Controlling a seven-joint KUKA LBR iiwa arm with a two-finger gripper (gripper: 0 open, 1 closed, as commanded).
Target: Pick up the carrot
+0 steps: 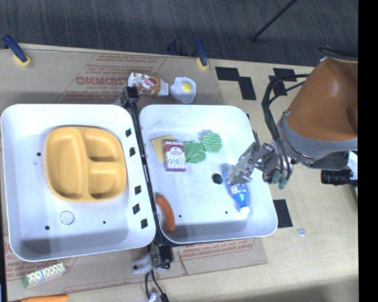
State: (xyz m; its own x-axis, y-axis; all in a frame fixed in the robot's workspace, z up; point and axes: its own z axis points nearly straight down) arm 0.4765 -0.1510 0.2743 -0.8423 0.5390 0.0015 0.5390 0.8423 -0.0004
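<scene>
Overhead, a tan bench top (315, 257) sits against a dark ribbed floor (113, 11) along the upper edge, with black square markers (230, 74) printed on the bench and a printed cardboard sheet (101, 74) lying under the two bins. At the left is one shallow white bin (19, 231), which holds a yellow compartment tray (85, 162); at the right is a second shallow white bin (239, 115), the two touching along a black clipped seam. From the right reaches the grey arm with its orange band (324, 99), and its gripper (242, 172) hangs low over the right part of the right bin; whether its fingers are apart or closed cannot be told at this resolution, and nothing is visibly held between them. Just below the gripper lies a blue and white tube (239, 198). Near the bin's centre lie a red packet (174, 156), a yellow wedge (160, 145), a green leafy piece (194, 151) and a green dotted ball (211, 141). The carrot (166, 211), orange and elongated, rests in the lower left corner of the right bin against its wall, well apart from the gripper. Blue clamps (16, 49) grip the bench's far edge.
</scene>
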